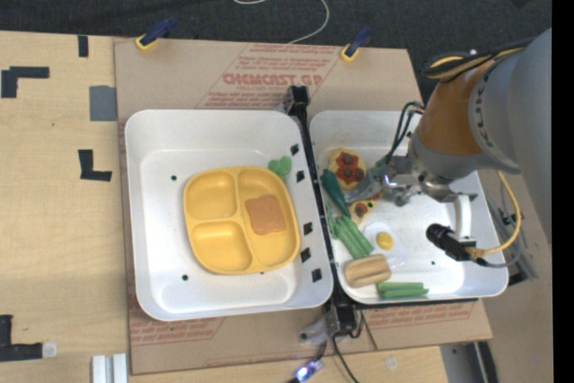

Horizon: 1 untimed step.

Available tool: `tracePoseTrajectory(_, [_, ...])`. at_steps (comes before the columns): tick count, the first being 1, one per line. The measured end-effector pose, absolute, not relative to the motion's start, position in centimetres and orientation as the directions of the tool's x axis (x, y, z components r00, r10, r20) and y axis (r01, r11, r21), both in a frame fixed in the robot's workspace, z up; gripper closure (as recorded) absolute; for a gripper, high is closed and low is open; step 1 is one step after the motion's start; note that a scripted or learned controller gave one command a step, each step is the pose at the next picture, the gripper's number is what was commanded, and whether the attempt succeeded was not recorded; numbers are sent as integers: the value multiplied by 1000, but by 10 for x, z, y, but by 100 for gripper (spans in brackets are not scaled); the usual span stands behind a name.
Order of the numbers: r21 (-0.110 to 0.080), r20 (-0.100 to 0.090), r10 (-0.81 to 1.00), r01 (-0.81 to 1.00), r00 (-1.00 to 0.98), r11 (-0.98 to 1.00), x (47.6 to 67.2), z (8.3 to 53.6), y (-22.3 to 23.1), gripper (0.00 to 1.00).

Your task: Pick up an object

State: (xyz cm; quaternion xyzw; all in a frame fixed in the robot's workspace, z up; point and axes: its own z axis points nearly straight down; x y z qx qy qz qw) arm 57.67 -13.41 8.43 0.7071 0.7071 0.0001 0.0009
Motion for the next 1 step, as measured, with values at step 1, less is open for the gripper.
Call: tracePoseTrajectory(1, [5, 4, 1000, 1000, -2, 2, 579, 100, -132, 100])
